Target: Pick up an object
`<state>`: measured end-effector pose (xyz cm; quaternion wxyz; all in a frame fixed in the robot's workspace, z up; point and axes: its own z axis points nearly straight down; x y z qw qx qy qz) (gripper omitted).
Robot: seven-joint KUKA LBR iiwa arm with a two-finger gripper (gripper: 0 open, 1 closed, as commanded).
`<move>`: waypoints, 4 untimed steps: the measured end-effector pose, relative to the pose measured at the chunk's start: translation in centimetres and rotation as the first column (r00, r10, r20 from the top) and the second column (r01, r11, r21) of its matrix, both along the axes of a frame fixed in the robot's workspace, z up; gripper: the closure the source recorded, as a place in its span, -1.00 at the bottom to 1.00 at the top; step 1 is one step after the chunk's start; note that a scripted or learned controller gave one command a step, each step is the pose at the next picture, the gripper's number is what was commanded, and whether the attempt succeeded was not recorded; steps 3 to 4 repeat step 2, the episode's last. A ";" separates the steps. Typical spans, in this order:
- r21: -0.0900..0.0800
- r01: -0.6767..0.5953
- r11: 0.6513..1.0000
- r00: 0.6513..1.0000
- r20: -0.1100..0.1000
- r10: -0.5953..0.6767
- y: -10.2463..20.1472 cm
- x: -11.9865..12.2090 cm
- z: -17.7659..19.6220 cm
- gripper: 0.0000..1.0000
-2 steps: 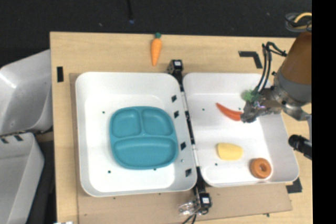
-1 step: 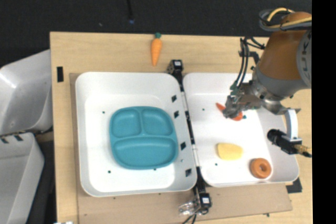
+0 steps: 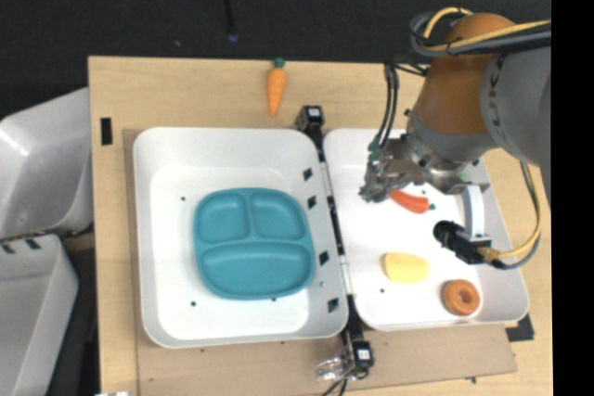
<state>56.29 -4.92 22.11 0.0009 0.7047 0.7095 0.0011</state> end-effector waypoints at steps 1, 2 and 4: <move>0.000 0.000 1.000 1.000 0.000 0.000 5.1 1.1 -0.2 1.00; 0.001 0.000 1.000 1.000 -0.001 0.000 9.4 2.2 0.6 1.00; 0.001 0.000 1.000 1.000 -0.001 0.000 9.4 2.2 0.6 1.00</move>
